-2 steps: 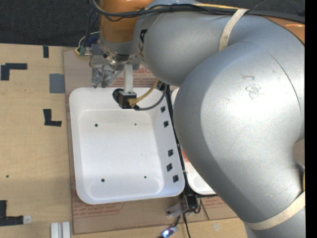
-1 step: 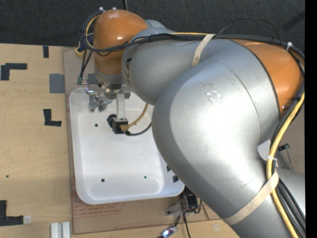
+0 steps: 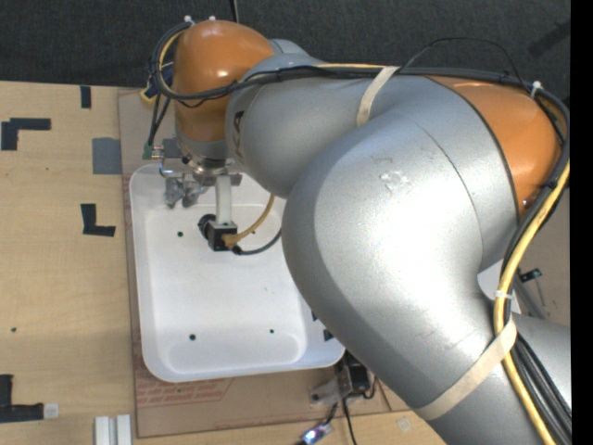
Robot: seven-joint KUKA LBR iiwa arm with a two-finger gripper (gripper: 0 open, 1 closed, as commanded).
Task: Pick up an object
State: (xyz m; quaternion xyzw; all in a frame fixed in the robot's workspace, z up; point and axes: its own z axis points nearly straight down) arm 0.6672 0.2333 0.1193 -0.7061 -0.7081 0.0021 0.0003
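My gripper [image 3: 183,193] hangs low over the far left corner of the left white bin [image 3: 157,341], under the orange wrist band [image 3: 208,72]. Its metal tip is small and seen from above, close to the bin's back wall. A white bar [image 3: 225,202] runs down from the wrist to a small black part [image 3: 215,233] with a tan cable looping off to the right. I cannot tell whether that black part is a piece of the arm or a loose object. The bare white floor of the bin [image 3: 213,304] bears a few small dark dots.
The big grey arm [image 3: 408,221] covers the right half of the view and the second bin. Brown cardboard [image 3: 56,276] with black tape marks lies left of the bin. Cables and small hardware [image 3: 343,392] sit by the bin's front right corner.
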